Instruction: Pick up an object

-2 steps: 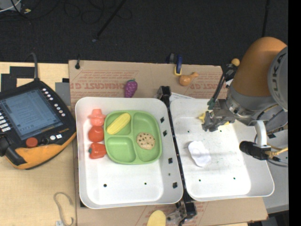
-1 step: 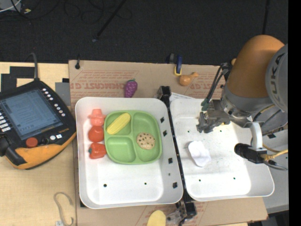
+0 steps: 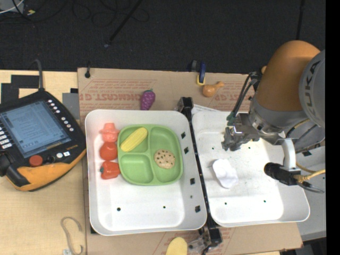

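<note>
My gripper (image 3: 231,141) hangs over the right bin (image 3: 255,206), near its upper middle. A white crumpled object (image 3: 224,172) lies on the bin floor just below and slightly left of the gripper, apart from it. In the left bin (image 3: 138,209) sits a green divided tray (image 3: 142,170) with a yellow corn cob (image 3: 133,138) and a cookie (image 3: 165,158) in its compartments. Beside the tray's left edge are a pink toy (image 3: 109,132) and two red toys (image 3: 108,151) (image 3: 110,169).
Behind the bins on the cardboard lie a purple grape toy (image 3: 147,99) and an orange duck-like toy (image 3: 212,88). A yellow object (image 3: 177,246) sits at the front edge. A teach pendant (image 3: 37,137) rests on the bench to the left.
</note>
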`<state>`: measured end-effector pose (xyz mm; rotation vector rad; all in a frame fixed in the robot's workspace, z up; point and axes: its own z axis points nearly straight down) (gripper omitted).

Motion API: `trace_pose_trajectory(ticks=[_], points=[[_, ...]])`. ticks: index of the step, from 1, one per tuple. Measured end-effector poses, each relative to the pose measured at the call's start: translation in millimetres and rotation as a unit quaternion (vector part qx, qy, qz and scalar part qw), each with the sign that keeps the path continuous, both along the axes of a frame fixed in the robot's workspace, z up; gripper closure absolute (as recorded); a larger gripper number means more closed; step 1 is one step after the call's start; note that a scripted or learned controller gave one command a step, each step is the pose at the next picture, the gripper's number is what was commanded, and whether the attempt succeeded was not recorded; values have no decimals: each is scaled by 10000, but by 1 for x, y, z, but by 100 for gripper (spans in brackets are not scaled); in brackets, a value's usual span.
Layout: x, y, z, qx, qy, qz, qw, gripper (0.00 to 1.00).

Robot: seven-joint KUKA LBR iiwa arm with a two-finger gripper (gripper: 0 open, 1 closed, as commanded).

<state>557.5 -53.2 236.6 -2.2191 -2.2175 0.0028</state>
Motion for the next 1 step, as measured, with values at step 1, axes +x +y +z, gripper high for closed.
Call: trace_pose_trajectory(ticks=[1], points=[[4, 1, -1, -5, -10, 3, 10000, 100]])
